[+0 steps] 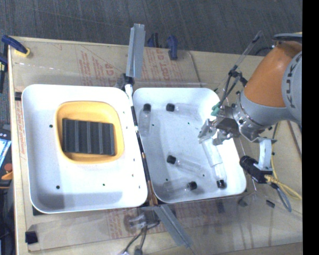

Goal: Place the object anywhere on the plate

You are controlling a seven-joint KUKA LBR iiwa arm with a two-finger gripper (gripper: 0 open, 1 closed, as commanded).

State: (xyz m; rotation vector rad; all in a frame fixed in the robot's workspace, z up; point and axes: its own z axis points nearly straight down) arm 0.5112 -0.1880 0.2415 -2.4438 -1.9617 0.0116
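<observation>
Clear tubes with black caps lie scattered in the right bin (165, 193); one tube (217, 166) lies near the bin's right wall, its cap toward the front edge, just below the gripper (215, 133). Whether the gripper is open or closed, I cannot tell. The yellow plate (87, 110) with a dark ribbed centre sits in the left bin (42, 185), well apart from the tubes.
</observation>
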